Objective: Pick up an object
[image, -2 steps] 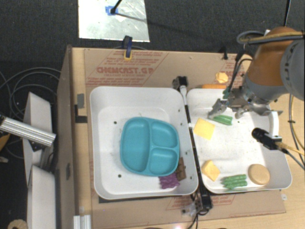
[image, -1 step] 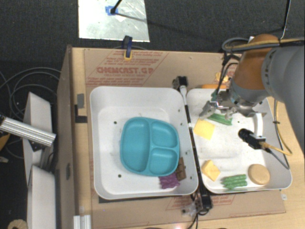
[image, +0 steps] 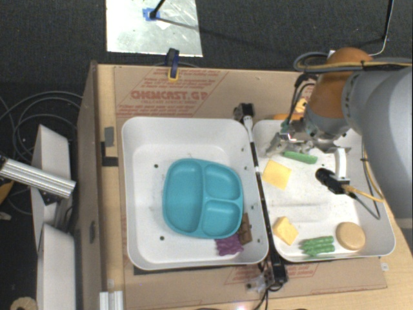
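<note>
Green pods (image: 317, 244) and tan disc (image: 352, 236) at right bin (image: 387, 237) front edge, yellow wedge (image: 277, 174) mid-bin, green stick (image: 299, 155) just beside gripper (image: 284, 142) at far end, grip state can't tell.

Turquoise divided plate (image: 202, 197) sitting in white left bin (image: 139, 173); purple piece (image: 227, 245) showing beside it. Right bin (image: 381, 237) showing yellow blocks (image: 277, 174), green pieces (image: 317, 244), tan disc (image: 352, 236).

Two bins (image: 193, 131), one plate (image: 201, 197), two yellow blocks (image: 277, 174).
</note>
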You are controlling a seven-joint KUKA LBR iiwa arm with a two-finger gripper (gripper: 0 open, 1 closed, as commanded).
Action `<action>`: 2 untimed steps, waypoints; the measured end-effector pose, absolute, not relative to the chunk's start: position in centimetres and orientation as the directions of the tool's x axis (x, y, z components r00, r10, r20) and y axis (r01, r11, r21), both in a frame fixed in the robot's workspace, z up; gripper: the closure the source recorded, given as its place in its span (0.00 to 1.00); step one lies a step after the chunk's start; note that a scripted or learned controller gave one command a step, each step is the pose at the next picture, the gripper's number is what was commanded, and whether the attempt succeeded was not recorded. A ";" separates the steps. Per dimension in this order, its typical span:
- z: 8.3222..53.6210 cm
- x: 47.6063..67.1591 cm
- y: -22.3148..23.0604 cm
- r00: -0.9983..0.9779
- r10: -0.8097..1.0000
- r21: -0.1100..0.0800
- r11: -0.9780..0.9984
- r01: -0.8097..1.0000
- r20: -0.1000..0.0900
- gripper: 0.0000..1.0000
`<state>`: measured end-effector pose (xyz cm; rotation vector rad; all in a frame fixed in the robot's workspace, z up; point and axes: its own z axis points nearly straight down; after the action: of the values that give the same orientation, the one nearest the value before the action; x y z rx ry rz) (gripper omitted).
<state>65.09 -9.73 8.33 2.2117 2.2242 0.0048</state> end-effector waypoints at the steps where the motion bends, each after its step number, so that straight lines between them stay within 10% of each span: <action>1: 8.6 65.8 -10.1 -0.006 1.000 0.004 0.006 1.000 0.000 0.00; 2: 8.4 59.6 -12.2 0.002 1.000 -0.004 -0.002 1.000 0.000 0.00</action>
<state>59.59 -12.19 8.41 2.2253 2.2213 -0.0039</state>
